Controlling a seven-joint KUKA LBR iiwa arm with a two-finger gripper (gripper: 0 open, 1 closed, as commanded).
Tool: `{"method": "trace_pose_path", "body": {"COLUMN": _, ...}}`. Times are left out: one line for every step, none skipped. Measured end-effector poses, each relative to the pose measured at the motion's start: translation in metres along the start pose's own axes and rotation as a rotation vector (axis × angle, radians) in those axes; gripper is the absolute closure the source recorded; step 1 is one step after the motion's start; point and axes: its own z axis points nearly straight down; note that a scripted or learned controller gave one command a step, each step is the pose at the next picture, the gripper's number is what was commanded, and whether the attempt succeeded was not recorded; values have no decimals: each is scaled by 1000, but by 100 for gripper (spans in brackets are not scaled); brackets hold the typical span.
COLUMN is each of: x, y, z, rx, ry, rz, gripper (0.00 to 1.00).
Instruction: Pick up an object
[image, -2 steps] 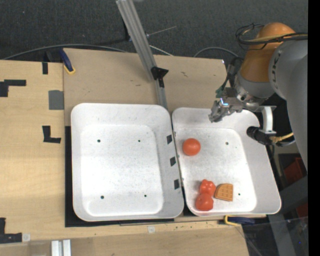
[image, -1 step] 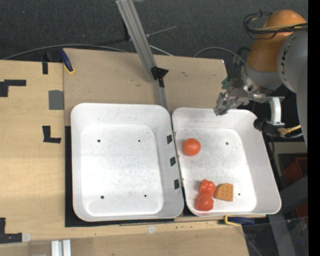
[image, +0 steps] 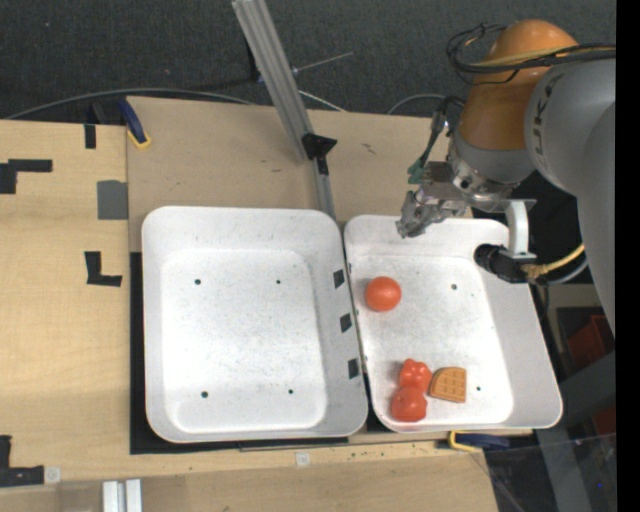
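Nearest the camera, at the right bin's (image: 520, 340) front edge, sit three small things in a cluster: a red pepper (image: 409, 392), touching or almost touching a tan waffle (image: 449, 384) on its right, with the pepper's lower lump right against the bin's front wall. Such crowding would probably make either an awkward pick, since fingers closing on one would likely nudge the other. Farther back, a tomato (image: 382, 294) lies alone near the bin's left wall, well apart from the cluster, and looks the easier target because there is open floor around most of it.

Over the right bin's far rim hangs the tool (image: 413, 224), pointing down, clear of the bin floor and well away from all three things. Nothing is between its fingers; how wide they stand I cannot tell from this slant. It seems poised before a descent, with no pick yet made.

Beside it, the left bin (image: 240, 320) shares the table (image: 200, 150).
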Motion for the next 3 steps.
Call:
{"method": "trace_pose_path", "body": {"x": 52, "y": -17, "z": 12, "rx": 3, "ry": -1, "rz": 1, "gripper": 100}}
{"method": "trace_pose_path", "body": {"x": 107, "y": -32, "z": 1, "rx": 1, "ry": 0, "rz": -1, "gripper": 100}}
{"method": "trace_pose_path", "body": {"x": 154, "y": -42, "z": 11, "rx": 2, "ry": -1, "rz": 1, "gripper": 100}}
